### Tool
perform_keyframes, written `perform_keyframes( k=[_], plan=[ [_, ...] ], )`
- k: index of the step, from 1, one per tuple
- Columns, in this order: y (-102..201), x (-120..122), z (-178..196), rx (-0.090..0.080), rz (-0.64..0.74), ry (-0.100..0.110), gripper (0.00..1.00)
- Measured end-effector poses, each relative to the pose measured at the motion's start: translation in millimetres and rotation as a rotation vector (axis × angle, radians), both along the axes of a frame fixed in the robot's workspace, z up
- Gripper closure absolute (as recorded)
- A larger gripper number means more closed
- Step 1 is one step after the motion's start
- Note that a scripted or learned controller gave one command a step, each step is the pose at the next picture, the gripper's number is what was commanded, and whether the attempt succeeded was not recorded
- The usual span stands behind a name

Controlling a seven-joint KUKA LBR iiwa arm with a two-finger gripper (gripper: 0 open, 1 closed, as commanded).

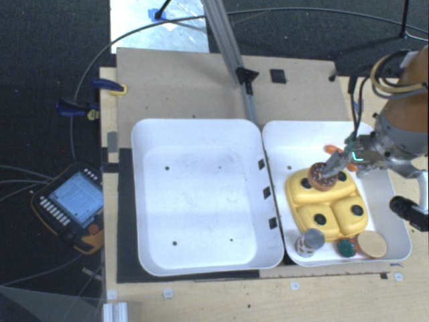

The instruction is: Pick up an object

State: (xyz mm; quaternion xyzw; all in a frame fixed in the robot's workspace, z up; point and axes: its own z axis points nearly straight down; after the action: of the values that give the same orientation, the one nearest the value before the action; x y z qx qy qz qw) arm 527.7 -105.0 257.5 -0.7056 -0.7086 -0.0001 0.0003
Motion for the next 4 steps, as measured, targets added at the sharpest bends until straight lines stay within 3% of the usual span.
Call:
perform_keyframes(
  k=[1, 3, 4],
  plan=[
    [0, 1, 1, 0.0, 0.0, -0.002, 0.0],
    [4, 18, -93, 0.0, -0.003, 0.002, 0.0],
    [9, 14, -137, 0.001, -0.003, 0.003, 0.0]
  ],
)
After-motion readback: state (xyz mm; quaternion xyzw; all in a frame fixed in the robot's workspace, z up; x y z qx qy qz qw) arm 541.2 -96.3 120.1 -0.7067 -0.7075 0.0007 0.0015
